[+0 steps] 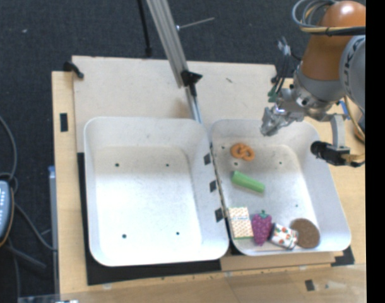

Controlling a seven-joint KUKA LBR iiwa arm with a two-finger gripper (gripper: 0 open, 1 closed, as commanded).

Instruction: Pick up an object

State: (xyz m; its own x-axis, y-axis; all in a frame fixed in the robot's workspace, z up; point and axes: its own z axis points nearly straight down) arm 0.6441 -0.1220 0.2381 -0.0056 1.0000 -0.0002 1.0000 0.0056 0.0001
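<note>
Camera view, our claw (270,126) above the right bin's (325,188) far rim, we cannot tell its opening, orange pretzel (242,151) and green block (248,182) nearby

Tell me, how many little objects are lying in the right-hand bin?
6, all in the right bin: an orange pretzel near the back, a green block mid-bin, and along the front a checkered packet, purple grapes, a small patterned box and a brown disc.
</note>
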